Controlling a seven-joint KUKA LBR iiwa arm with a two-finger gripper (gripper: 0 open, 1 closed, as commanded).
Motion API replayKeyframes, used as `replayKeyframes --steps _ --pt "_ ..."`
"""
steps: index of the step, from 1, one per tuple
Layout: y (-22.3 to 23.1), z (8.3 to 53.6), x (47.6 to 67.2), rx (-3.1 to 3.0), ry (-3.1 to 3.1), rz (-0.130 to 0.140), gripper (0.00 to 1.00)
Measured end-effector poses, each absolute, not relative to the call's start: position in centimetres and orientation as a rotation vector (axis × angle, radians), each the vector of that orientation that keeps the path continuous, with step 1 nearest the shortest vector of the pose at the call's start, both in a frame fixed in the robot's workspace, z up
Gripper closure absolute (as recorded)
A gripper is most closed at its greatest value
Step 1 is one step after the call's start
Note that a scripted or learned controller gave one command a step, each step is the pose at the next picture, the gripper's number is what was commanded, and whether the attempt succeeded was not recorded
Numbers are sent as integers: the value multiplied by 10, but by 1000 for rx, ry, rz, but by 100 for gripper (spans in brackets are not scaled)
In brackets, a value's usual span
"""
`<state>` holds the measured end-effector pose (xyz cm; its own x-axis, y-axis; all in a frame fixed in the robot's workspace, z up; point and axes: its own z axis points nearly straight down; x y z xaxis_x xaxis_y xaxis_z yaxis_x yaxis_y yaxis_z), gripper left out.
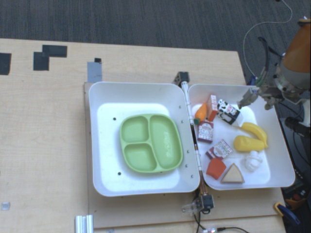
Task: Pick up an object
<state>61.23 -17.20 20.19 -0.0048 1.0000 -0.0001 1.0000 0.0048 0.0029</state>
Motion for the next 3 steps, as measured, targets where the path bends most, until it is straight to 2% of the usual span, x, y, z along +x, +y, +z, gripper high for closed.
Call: replayKeyframes --steps 1,2,3 --pt "-171 94 560 2215 2224 4 0" --pt "-123 87 514 2212 2219 9 0" --pt "-122 98 517 2208 2216 15 100"
